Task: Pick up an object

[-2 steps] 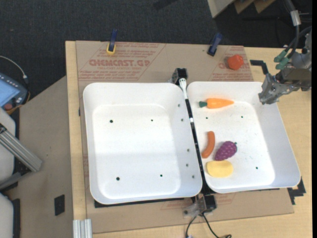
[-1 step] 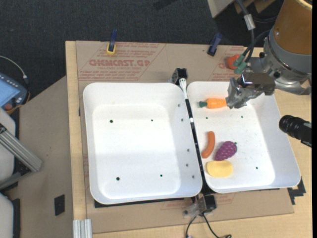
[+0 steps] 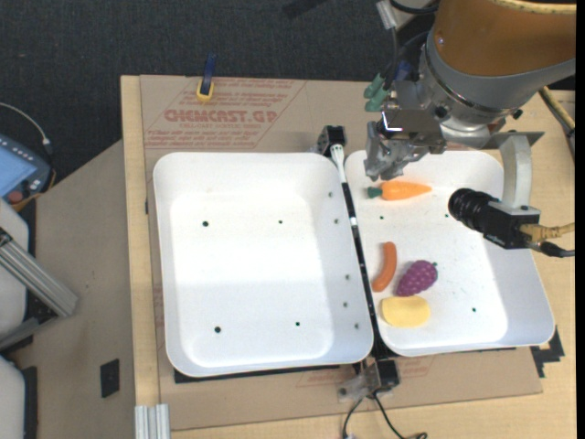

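An orange toy carrot [image 3: 403,190] with a green stem lies at the back of the right bin [image 3: 484,323]. My gripper [image 3: 386,165] hangs just above and left of the carrot's stem end, with nothing visibly between its fingers. Farther forward in the same bin lie an orange sausage-shaped toy [image 3: 386,265], a purple bunch of grapes [image 3: 417,277] and a yellow lemon-like piece [image 3: 405,312], close together.
The left bin [image 3: 183,245] sits beside the right one, divided by a black seam [image 3: 352,236]. A black cylindrical device [image 3: 484,213] on the arm juts over the right bin's back right. Both bins rest on a cardboard sheet [image 3: 228,108].
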`<move>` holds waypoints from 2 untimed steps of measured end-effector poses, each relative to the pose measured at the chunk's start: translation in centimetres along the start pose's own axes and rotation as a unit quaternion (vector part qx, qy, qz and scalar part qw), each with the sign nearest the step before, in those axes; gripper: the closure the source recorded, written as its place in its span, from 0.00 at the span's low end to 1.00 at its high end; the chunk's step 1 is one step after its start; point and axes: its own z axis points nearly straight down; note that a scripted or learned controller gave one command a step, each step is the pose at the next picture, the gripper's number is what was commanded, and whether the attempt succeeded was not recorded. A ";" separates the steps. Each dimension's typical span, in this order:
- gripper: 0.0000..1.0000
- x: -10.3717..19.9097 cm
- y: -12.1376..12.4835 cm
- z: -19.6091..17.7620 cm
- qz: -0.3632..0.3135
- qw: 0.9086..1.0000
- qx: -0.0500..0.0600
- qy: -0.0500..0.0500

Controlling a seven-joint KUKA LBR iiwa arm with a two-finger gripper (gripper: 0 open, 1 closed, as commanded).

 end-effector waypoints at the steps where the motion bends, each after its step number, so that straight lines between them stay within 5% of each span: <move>1: 1.00 0.3 1.4 -7.0 0.002 1.000 -0.003 0.001; 2: 1.00 4.7 3.1 -9.3 0.001 1.000 -0.001 0.000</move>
